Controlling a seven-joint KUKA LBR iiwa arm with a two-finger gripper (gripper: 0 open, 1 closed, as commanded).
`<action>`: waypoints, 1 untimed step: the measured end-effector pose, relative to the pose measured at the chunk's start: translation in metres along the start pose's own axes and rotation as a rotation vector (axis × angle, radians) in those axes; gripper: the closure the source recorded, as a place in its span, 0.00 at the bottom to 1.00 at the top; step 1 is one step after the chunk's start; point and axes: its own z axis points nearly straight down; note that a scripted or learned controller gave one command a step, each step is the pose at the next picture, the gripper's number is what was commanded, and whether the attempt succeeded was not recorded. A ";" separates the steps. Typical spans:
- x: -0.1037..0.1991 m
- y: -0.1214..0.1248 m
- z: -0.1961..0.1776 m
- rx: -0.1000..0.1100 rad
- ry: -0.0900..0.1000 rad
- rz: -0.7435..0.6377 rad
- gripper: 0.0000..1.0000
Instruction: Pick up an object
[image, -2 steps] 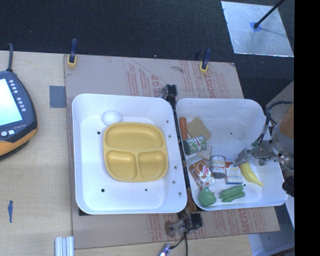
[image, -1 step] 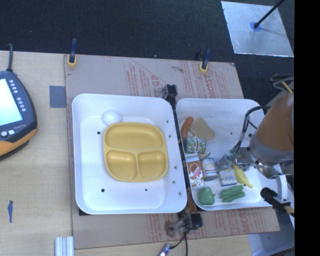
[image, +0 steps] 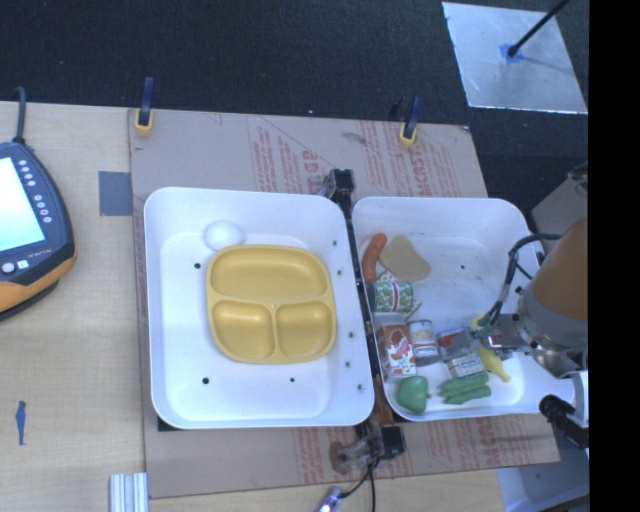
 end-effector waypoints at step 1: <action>-0.001 0.001 -0.011 -0.001 -0.003 -0.006 1.00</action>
